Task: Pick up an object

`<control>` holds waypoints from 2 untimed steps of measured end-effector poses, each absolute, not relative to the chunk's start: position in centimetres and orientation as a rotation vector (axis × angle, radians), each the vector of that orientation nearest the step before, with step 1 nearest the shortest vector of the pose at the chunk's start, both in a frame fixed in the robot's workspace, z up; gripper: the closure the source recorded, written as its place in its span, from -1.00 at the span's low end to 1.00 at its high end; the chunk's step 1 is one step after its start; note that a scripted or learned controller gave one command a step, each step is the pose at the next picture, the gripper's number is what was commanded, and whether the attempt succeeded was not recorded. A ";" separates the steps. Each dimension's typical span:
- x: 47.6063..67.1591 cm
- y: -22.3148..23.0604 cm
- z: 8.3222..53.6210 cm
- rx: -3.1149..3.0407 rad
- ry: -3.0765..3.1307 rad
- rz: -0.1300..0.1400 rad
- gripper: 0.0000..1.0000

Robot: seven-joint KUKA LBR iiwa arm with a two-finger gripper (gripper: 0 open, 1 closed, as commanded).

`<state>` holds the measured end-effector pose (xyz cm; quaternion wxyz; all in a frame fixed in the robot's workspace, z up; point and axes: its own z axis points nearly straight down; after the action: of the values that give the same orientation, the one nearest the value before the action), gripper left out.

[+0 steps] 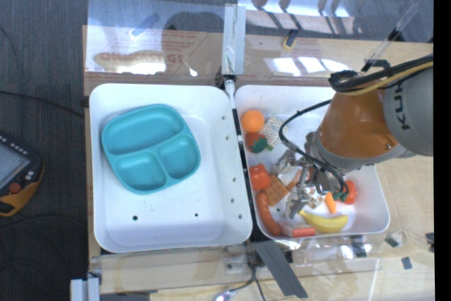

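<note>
So from my end the gripper (304, 188) is low in the right bin (377, 218), in the middle of the toy food pile, and I honestly can't tell whether the fingers are spread or pinched, too much metal and cable in the way. Nothing is visibly between them.

Closest candidate is the banana (325, 221), lying flat near the front of the bin just beside the fingertips. It looks like light hollow plastic, stiff and pretty slick (my guess, those curved toys love to squirt out), so I'd pinch it across the thick middle, not the tapered ends.

Count in that bin, as best I can:
- one banana
- one orange ball (252, 121) up at the back left
- one small green piece (261, 146) next to it
- one red piece (258, 177) and one sausage (268, 215) along the left wall
- one cracker-looking square (277, 191)
- one little carrot (330, 204)

Some bits sit under the wrist, so I may be missing a few.

The left bin (162, 222) has one teal divided plate (150, 146), three compartments.
</note>
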<state>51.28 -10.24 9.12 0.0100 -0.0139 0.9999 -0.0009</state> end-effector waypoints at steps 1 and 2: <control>51.5 -10.2 10.2 -0.045 3.117 -0.006 1.00; 53.8 -14.0 25.4 -0.219 3.129 -0.001 1.00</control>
<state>53.81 -14.04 25.41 0.0022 -0.0698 0.9976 -0.0002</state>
